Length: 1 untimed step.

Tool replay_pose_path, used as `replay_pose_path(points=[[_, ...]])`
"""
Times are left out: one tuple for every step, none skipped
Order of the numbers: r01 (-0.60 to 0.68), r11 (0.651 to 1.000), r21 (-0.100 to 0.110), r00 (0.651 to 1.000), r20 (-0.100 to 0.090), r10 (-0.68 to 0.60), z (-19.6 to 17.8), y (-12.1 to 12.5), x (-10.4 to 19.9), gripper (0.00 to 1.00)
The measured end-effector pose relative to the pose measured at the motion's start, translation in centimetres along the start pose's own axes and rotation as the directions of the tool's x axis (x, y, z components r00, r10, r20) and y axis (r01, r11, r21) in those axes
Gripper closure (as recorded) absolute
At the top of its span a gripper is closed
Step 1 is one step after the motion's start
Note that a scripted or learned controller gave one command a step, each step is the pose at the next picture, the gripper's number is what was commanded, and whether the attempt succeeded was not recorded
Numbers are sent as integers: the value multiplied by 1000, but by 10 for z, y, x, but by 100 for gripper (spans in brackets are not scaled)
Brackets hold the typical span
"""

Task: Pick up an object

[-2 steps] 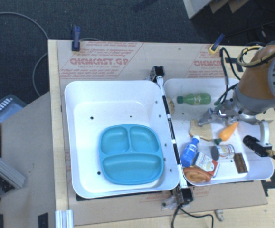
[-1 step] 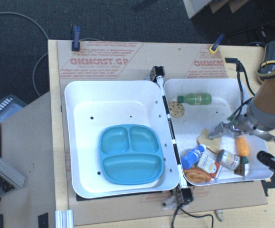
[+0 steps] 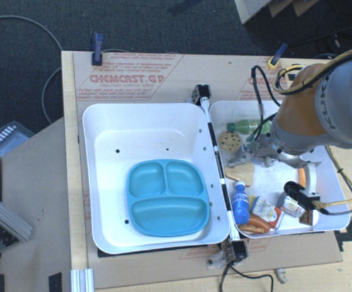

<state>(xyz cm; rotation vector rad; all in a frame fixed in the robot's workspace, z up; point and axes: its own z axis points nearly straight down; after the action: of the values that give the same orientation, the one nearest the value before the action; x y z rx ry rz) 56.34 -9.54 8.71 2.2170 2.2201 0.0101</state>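
The right bin (image 3: 337, 221) holds several small objects. A green bottle (image 3: 244, 126) lies at its far left, with a round tan cookie-like disc (image 3: 229, 141) just in front of it. A pale beige piece (image 3: 240, 174) lies by the left wall. A blue bottle (image 3: 241, 203), a snack packet (image 3: 264, 210) and an orange carrot-like thing (image 3: 258, 225) crowd the near left corner. My gripper (image 3: 241, 157) hangs low in this bin, between the disc and the beige piece. Nothing is visibly held in it.
The left bin (image 3: 103, 132) holds a blue divided plate (image 3: 166, 196). An orange and white item (image 3: 304, 176) and a small jar (image 3: 293, 208) lie in the right bin's near right part. The arm covers the right bin's far right part.
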Motion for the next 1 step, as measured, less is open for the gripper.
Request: replay_pose_path(points=[[-1, 1000, 4, 1000, 2, 1, 1, 6, 2, 0]])
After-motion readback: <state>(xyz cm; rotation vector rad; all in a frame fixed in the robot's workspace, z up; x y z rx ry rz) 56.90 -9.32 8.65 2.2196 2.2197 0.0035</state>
